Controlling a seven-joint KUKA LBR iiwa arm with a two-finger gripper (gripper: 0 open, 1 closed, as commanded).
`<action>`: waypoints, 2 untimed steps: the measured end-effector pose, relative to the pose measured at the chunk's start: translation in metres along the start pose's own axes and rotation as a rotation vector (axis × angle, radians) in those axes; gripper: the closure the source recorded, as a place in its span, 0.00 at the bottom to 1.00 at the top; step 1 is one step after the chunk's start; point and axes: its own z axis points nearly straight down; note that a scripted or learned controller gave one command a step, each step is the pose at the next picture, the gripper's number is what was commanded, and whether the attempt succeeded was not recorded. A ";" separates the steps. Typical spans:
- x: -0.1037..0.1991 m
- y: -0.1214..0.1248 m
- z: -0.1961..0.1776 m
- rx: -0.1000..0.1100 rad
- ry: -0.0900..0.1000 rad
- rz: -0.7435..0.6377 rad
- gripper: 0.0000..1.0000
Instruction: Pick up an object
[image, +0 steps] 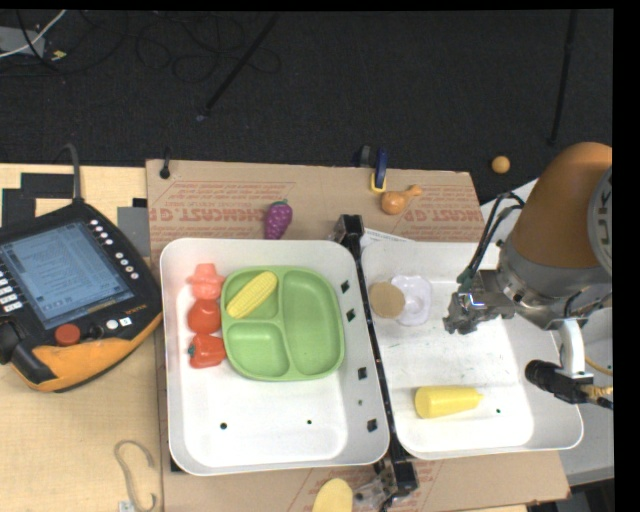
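The nearest candidates for me are the clear plastic cup (411, 298) and the round tan disc (387, 298), touching each other in the right bin (545, 425), just to the left of my gripper (462, 315). The yellow block (447, 402) lies below my fingers, near the bin's front wall. Whether my fingers are spread or closed I cannot tell from here; nothing is visibly between them.

I judge the risk to be the cup: it is thin and see-through, likely to slide or tip against the disc if I come down off-centre, and I could close on air. Further left, past the divider, the green plate (300, 345) with the corn (250, 292) and the red toys (204, 320) are well apart from me.
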 end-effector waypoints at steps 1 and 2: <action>-0.001 0.000 -0.027 0.002 0.001 0.000 1.00; 0.051 0.023 -0.036 0.002 0.002 -0.005 1.00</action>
